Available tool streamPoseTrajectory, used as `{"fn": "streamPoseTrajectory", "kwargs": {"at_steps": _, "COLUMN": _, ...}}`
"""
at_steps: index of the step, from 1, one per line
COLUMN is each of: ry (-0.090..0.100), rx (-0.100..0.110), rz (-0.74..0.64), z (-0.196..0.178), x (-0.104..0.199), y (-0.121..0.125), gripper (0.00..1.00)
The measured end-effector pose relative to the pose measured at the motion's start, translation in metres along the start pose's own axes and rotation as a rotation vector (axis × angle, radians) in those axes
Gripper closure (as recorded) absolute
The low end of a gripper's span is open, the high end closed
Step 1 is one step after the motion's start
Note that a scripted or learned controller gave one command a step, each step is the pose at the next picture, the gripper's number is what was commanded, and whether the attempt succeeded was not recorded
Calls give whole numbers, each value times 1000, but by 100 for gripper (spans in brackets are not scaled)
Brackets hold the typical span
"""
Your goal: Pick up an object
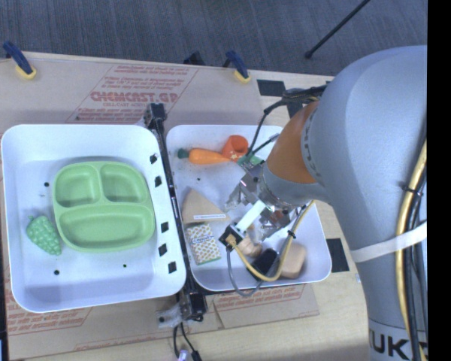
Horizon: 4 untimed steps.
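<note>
2 bins, 1 green plate, 1 carrot.

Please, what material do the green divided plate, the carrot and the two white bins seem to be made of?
Green divided plate: likely matte molded plastic; even color, soft rounded ridges.
Carrot: probably a plastic toy; uniform orange, faint sheen.
White bins: apparently thin formed plastic; smooth, slightly glossy, rounded corners. Hard to confirm from above.

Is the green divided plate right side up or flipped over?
Right side up. The green plate lies flat in the left bin, its three compartments facing up, with a green bumpy toy at its lower left edge.
</note>
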State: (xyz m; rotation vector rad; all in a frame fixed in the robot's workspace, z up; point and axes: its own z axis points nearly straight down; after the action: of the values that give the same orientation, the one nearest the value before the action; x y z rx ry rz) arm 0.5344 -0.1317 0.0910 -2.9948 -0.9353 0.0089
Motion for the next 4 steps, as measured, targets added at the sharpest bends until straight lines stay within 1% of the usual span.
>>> {"fn": "streamPoseTrajectory", "kwargs": {"at_steps": 1, "ry": 2, "rx": -1, "rz": -132, "z": 0, "x": 64, "y": 6, "gripper": 0}}
{"fn": "streamPoseTrajectory", "kwargs": {"at_steps": 2, "ry": -14, "rx": 20, "rz": -196, "z": 0, "x": 102, "y": 44, "gripper": 0}}
{"fn": "streamPoseTrajectory", "kwargs": {"at_steps": 3, "ry": 1, "rx": 0, "rz": -246, "z": -23, "x": 76, "y": 7, "gripper": 0}}
{"fn": "streamPoseTrajectory", "kwargs": {"at_steps": 4, "ry": -16, "rx": 20, "rz": -423, "z": 0, "x": 107, "y": 36, "gripper": 0}}
